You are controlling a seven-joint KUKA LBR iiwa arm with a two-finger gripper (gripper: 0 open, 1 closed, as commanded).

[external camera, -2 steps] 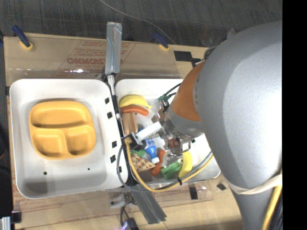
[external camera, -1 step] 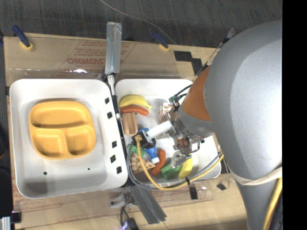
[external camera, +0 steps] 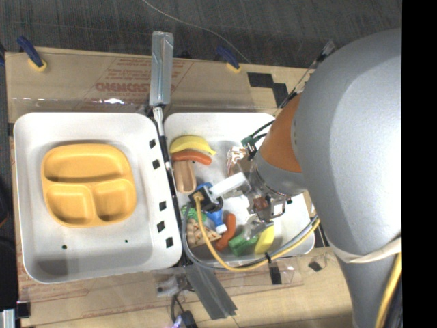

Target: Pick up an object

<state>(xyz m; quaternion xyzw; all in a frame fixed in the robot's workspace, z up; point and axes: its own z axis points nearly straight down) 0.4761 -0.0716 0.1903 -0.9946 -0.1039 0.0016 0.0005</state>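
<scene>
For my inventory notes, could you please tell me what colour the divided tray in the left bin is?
The tray is yellow-orange, seen clearly in the camera view.

Small toy foods (external camera: pixel 205 203), including a yellow banana (external camera: pixel 191 144), lie heaped in the right bin (external camera: pixel 205 123).

Brown bench (external camera: pixel 82 74) with two white bins (external camera: pixel 27 203) (external camera: pixel 205 125) side by side

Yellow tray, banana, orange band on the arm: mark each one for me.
yellow tray (external camera: pixel 87 183), camera view, centre divider.
banana (external camera: pixel 191 144), camera view, middle of the peel.
orange band (external camera: pixel 281 149), camera view, its lit left face.
</scene>
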